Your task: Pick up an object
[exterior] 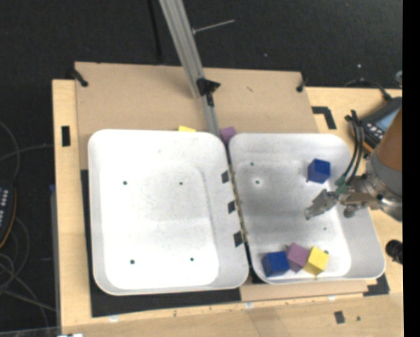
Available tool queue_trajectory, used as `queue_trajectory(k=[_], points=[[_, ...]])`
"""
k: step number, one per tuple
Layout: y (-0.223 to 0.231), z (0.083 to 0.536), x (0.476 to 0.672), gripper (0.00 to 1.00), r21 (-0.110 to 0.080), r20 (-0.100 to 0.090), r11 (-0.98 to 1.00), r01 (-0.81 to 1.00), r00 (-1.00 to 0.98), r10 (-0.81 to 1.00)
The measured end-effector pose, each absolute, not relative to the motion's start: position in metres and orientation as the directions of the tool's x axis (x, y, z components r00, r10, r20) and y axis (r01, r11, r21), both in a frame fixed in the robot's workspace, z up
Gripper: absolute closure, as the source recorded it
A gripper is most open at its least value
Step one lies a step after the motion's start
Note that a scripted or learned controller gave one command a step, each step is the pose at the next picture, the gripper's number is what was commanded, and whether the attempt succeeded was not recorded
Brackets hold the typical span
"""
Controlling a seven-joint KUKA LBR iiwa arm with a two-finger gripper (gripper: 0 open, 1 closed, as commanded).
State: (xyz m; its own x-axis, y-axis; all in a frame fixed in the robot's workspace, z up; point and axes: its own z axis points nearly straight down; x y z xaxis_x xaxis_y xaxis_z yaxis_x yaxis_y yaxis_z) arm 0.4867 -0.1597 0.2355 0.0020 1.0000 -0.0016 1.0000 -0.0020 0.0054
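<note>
**Block Positions and Pincer State**

Blocks lie in the right bin (357,255), which sits in the centre-right of the frame. A blue cube (319,170) rests alone in the bin's upper right area. Three more sit together at the bin's lower edge: a blue block (274,262), a purple block (297,255) just to its right, and a yellow block (317,260) touching the purple one.

The pincer (318,207) is over the right bin, right of centre, reaching in from the frame's right edge. It lies below the blue cube and above the lower group, apart from both. Nothing shows between its fingers; whether they are open or closed cannot be told.

The left bin (154,209) sits beside the right one on the table (266,93). At the bins' upper edge, a small yellow piece (187,128) and a small purple piece (227,133) lie just outside the rims.
</note>
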Motion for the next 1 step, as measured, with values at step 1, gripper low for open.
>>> queue_trajectory(k=[1], points=[[-0.2083, 0.1354, 0.5571, 0.0, -0.002, -0.003, 0.001, 1.0, -0.001, 1.0]])
